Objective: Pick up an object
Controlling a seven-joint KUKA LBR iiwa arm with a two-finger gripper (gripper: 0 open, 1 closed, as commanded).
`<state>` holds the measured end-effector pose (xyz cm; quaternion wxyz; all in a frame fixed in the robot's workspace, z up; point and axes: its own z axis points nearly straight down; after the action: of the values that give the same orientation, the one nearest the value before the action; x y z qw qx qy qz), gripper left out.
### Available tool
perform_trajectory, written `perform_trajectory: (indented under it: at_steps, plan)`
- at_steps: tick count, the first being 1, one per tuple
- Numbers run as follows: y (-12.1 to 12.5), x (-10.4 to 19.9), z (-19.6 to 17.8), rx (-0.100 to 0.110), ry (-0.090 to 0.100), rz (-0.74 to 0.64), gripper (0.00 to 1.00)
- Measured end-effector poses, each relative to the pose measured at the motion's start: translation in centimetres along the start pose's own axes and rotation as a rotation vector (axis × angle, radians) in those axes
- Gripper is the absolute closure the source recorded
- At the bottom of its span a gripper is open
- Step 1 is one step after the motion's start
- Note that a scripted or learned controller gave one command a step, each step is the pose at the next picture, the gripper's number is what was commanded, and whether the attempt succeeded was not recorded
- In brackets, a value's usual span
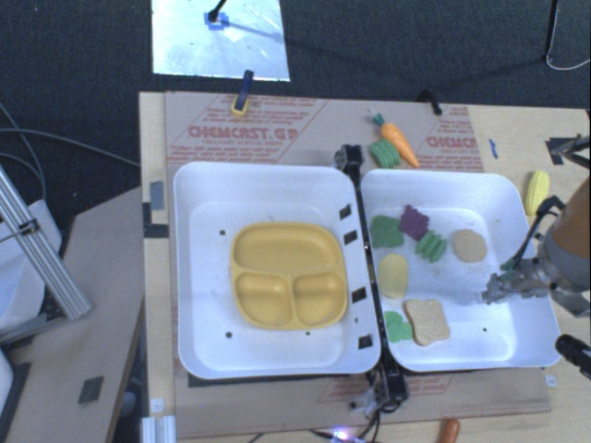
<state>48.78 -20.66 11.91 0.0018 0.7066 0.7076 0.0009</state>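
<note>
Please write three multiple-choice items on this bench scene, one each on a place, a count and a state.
1. Where does the yellow divided plate lie?
A. In the left bin
B. In the right bin
C. On the bench behind the bins

2. How many compartments does the plate have?
A. Two
B. Three
C. Five

3. How does the end effector stand to the toy bread slice?
A. Clamped on it
B. Apart from it, nearer the right bin's right wall
C. Lifting it over the left bin

Answers: 1 A, the plate fills the left bin's middle. 2 B, one wide section above two smaller ones. 3 B, bare white floor separates them.
</note>
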Motion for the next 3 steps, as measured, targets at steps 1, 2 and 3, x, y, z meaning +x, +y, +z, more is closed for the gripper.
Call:
perform_trajectory:
  at_steps: [1, 2, 3]
  plan:
    - [-0.2, 1.0, 3.6, 0.004, 0.002, 0.0, 1.0]
    - [5.6, 3.7, 3.4, -0.003, 0.0, -0.008, 1.0]
    - [-0.3, 10.3, 3.5, 0.007, 0.005, -0.006, 1.0]
